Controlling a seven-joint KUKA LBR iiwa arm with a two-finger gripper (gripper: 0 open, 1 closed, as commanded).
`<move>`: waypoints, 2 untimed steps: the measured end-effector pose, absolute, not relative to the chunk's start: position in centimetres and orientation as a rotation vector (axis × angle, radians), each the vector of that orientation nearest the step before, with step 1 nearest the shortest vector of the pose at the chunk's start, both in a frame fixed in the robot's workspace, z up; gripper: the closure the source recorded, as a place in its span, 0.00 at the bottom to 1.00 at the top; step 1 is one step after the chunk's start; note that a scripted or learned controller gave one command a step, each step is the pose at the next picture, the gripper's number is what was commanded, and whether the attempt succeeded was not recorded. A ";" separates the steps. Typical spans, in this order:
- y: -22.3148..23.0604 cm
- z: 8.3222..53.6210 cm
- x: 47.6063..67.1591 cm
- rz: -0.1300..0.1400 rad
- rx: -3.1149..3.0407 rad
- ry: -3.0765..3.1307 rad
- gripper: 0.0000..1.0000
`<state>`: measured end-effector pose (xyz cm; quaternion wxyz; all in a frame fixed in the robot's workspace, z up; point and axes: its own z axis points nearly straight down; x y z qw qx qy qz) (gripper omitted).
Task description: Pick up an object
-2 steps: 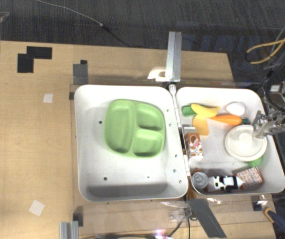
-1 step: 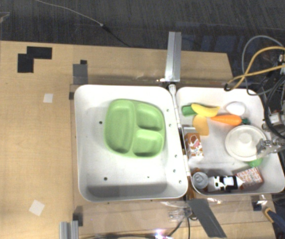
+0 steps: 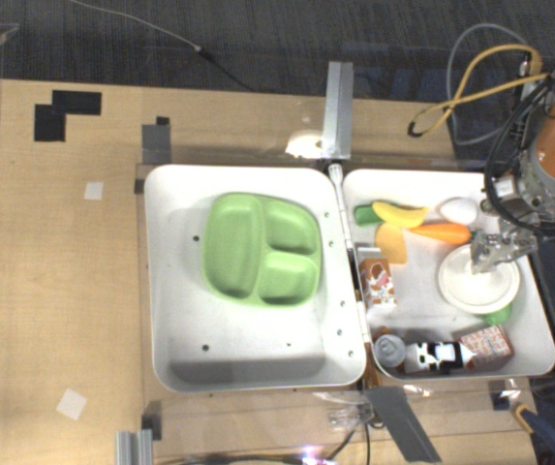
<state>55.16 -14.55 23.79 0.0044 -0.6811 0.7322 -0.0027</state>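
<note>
Objects crowd the right bin (image 3: 539, 347): round white plate (image 3: 477, 281), curved banana (image 3: 400, 212); gripper (image 3: 491, 252) above plate, state unclear.

I note a light wooden bench top (image 3: 54, 289) under a strip of dark ribbed carpet floor (image 3: 258, 17) along the far edge. A thin grey wire (image 3: 112, 13) trails across that carpet. A stepped black patch (image 3: 64, 112) sits on the bench at far left. Two small pale square stickers lie on the wood, one near the far left (image 3: 94, 191), one near the front left (image 3: 71, 403). A grey metal upright profile (image 3: 339, 109) stands behind the seam between the two shallow white bins (image 3: 161, 289). A looped yellow cable (image 3: 480, 76) lies far right.
</note>
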 end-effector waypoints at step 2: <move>-16.8 25.2 55.0 -0.005 -2.358 2.067 1.00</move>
